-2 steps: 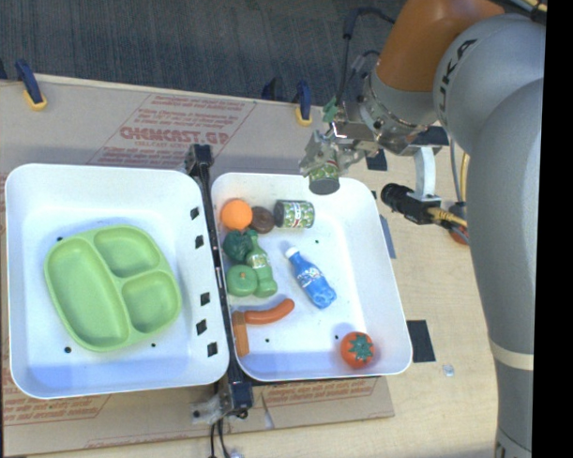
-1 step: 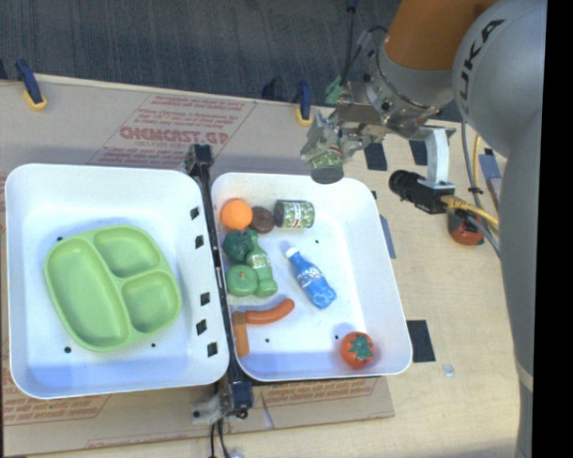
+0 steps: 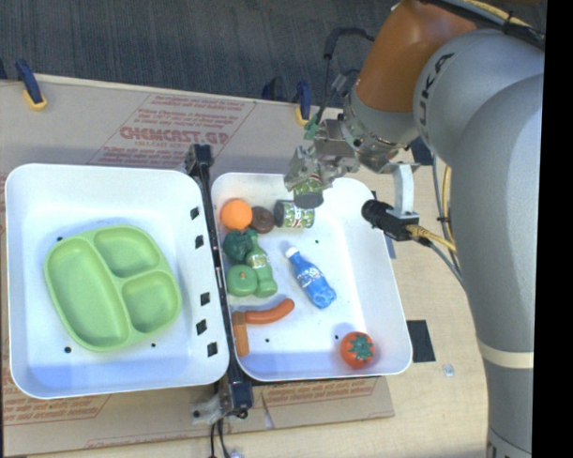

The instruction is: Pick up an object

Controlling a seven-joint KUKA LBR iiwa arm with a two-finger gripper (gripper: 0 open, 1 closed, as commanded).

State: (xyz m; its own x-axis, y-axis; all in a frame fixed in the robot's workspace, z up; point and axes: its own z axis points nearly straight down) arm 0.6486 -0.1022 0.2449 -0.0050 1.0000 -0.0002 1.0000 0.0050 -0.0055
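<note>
My gripper [image 3: 307, 188] hangs over the far side of the right bin [image 3: 383, 274], directly above a small green can [image 3: 295, 215] lying on its side. Left of the can sit a brown ball [image 3: 261, 219] and an orange [image 3: 235, 214]. A blue bottle [image 3: 309, 277] lies in the bin's middle. Green vegetables [image 3: 247, 265] are piled along the left wall, with a sausage [image 3: 268, 313] and a carrot stick [image 3: 241, 334] below them. A tomato [image 3: 356, 349] rests in the near right corner.
The left bin [image 3: 29, 355] holds a green three-compartment plate [image 3: 111, 285]. A black divider with clips [image 3: 207, 258] runs between the bins. The grey arm [image 3: 487, 136] fills the right side above the bench.
</note>
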